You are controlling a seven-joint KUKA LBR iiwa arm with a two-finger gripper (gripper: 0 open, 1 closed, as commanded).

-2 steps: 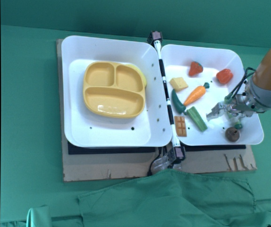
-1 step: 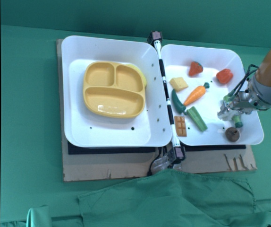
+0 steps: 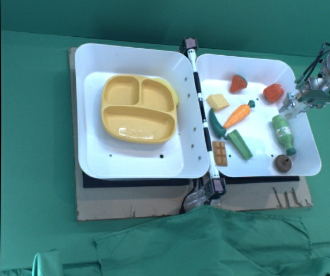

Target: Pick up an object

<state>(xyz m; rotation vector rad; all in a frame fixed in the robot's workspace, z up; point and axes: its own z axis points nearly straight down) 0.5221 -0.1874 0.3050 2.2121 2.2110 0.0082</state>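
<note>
The right bin (image 3: 303, 164) holds several toy foods: a strawberry (image 3: 238, 83), a red tomato (image 3: 273, 92), a yellow cheese wedge (image 3: 217, 102), a carrot (image 3: 238, 115), a dark green pepper (image 3: 215, 124), a green cucumber (image 3: 240, 144), a waffle piece (image 3: 219, 153), a green bottle (image 3: 283, 133) and a brown round piece (image 3: 283, 163). My gripper (image 3: 291, 105) hangs over the bin's right side, just right of the tomato and above the bottle's top. Nothing shows between its fingers.
A yellow divided plate (image 3: 139, 109) lies in the left bin (image 3: 96, 154). A black and white divider bar (image 3: 200, 114) runs between the bins. Green cloth (image 3: 211, 240) is bunched along the bench's front edge.
</note>
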